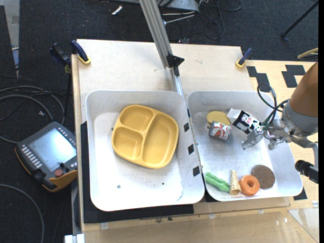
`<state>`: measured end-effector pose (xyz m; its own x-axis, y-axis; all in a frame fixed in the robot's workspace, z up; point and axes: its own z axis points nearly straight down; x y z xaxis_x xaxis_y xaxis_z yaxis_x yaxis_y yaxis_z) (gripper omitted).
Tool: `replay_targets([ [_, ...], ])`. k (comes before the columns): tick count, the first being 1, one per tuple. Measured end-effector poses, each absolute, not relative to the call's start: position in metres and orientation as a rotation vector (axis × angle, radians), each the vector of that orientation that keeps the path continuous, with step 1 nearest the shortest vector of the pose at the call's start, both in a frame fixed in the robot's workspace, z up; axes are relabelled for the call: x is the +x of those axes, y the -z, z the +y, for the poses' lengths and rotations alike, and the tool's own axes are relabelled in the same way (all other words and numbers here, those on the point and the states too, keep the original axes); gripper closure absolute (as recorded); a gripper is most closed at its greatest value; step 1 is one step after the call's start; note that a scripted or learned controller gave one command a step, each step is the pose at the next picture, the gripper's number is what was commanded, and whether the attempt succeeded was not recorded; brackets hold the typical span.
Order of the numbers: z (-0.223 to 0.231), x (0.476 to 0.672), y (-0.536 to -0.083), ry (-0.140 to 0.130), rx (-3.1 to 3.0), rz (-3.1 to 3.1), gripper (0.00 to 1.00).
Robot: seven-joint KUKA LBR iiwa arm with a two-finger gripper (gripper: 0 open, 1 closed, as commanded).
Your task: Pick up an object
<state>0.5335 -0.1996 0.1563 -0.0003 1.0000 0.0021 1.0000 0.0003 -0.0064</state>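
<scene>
The right bin (283,189) holds several small items. A red-and-white can (220,131) lies beside a yellow disc (217,117), with a white-and-black box (244,120) to their right. Along the front wall lie a green pod (217,181), a pale cone (234,182), an orange donut (249,185) and a brown cookie (263,176). My gripper (263,142) hangs low over the bin's right half, just right of the box and above the cookie. Its two metal fingers (250,142) are spread open with bare bin floor between them.
In the left bin (101,186) lies a yellow divided plate (146,135). A slanted metal pole (159,32) rises from the seam between the bins at the back. A teach pendant (48,156) rests on the floor at left.
</scene>
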Motion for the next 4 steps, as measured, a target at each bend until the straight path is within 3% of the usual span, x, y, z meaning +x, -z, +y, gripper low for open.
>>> replay_targets([
  [1,-0.205,0.536,-0.096,-0.001,-2.221,-2.221,0.00],
  [2,-0.205,0.536,-0.108,0.002,-2.223,-2.223,1.00],
  [4,-0.197,0.546,-0.220,0.004,-2.222,-2.230,1.00],
])
